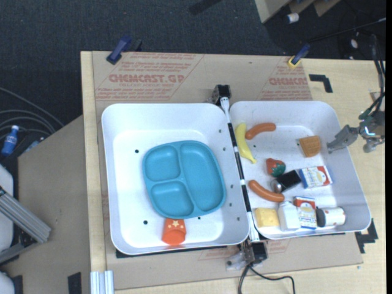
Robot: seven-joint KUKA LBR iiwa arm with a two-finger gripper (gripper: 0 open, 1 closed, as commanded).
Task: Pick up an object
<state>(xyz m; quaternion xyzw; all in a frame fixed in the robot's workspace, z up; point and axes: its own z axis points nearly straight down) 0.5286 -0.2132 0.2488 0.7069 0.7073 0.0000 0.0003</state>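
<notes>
The fingers [340, 139], whose state I cannot tell, hover over the right bin's [352, 164] rim near the bread [310, 145], so a descent may hit the wall.

I read "CHEMCAST. G.P" in red print on the brown protective paper covering the bench board [153, 72], above the left bin; finer lines beneath it are too small to read. The same red brand print repeats above the right bin, only partly legible. The small cartons [315, 177] in my right bin carry blue and red label print, too blurred to make out.
</notes>
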